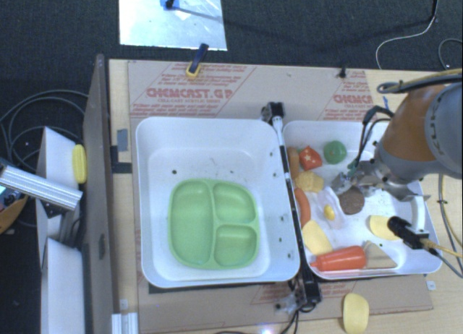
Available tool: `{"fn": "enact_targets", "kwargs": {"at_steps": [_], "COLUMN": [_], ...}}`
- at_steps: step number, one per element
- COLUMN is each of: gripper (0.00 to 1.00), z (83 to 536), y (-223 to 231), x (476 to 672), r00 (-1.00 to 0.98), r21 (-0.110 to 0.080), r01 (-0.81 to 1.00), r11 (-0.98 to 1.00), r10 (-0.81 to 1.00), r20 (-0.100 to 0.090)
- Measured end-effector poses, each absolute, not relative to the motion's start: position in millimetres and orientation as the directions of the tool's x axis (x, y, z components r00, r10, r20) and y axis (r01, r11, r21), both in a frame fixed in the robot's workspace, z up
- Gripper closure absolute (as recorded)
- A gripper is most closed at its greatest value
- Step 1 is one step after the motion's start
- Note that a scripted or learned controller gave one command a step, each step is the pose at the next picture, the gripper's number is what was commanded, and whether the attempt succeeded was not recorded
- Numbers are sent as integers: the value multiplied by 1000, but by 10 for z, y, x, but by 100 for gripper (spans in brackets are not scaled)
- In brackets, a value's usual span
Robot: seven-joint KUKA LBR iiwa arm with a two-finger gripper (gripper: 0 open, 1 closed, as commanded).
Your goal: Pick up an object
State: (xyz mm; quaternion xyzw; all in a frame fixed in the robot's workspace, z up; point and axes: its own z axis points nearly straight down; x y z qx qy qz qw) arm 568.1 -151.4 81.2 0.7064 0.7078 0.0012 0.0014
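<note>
Overhead, a grey arm (423,134) with an orange band reaches from the right edge of the frame into the right-hand bin (432,242).

Largest first: the cardboard-topped desk (239,87) fills the middle of the frame and carries two white bins side by side. At centre, the left bin (155,202) holds a green divided tray (214,223). The right bin, at lower right, holds toy foods: an orange carrot (340,258) along its lower edge, a yellow wedge (315,238), a green ball (334,152), a red piece (310,157) and a brown round piece (352,201). The hand (352,179) hangs just above that brown piece; whether it is open or closed cannot be told.
</note>
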Motion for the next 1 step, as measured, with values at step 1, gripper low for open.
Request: {"fn": "enact_targets", "kwargs": {"at_steps": [1], "gripper": [100], "z": [953], "y": [-1510], "x": [5675], "r00": [-3], "r21": [5], "r01": [1000], "r11": [3], "r10": [1000], "r20": [0]}}
